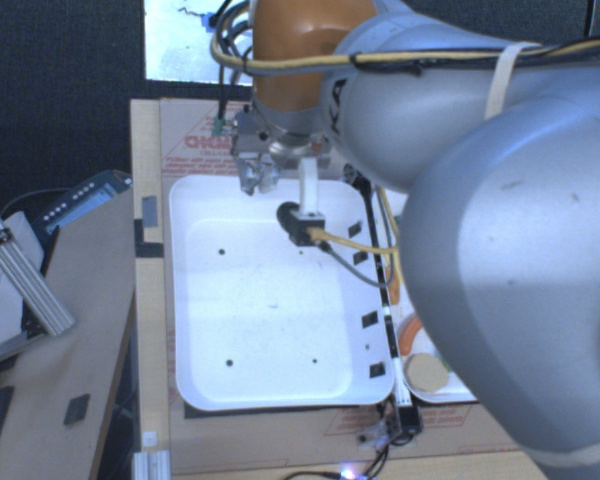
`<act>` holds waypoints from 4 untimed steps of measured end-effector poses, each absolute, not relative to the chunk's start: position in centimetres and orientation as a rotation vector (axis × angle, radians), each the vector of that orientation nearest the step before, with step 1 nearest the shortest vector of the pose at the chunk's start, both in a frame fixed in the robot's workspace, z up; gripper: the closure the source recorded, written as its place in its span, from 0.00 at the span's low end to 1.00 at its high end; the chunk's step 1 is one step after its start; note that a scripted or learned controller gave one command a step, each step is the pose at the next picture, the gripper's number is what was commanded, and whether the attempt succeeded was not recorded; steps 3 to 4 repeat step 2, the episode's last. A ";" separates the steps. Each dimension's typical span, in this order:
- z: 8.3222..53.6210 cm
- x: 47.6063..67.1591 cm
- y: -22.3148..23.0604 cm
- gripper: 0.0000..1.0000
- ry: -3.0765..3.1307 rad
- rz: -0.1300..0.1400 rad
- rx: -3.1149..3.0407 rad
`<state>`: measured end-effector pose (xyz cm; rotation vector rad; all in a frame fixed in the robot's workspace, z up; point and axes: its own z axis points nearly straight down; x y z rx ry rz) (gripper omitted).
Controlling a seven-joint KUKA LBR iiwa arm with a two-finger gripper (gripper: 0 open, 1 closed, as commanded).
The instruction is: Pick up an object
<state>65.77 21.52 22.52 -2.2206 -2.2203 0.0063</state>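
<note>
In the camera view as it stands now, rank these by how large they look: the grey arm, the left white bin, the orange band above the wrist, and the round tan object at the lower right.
1. grey arm, though it is nearest the camera
2. left white bin
3. orange band
4. round tan object, partly hidden by the arm

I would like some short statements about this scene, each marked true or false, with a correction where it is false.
1. The gripper hangs over the far end of the left bin. True.
2. The arm enters from the left side of the view. False: the arm reaches in from the right.
3. An orange object and a round tan object lie beside the arm, to the right of the left bin. True.
4. The band above the wrist is blue. False: the band is orange.
</note>
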 end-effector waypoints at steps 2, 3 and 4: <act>15.8 66.8 21.4 1.00 -2.222 0.004 -2.221; 15.8 66.8 21.4 1.00 -2.222 0.004 -2.221; 15.8 66.8 21.4 1.00 -2.222 0.004 -2.221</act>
